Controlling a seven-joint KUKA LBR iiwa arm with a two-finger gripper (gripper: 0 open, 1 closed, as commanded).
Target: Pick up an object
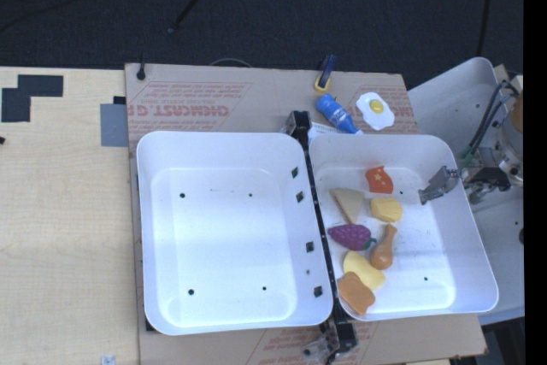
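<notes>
Hovering over the right bin point(479, 269) near its right wall, the gripper point(438, 184) is seen with fingers parted, nothing held; toy food point(367, 239) is clustered toward that bin's left side

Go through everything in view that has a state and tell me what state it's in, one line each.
gripper: over the right bin's right side, nothing seen between its fingers
right bin: holds toy food
red piece: lying in right bin
purple grapes: lying in right bin
drumstick: lying beside the grapes
fried egg: outside the bins, on cardboard
blue bottle: lying on its side outside the bins
</notes>
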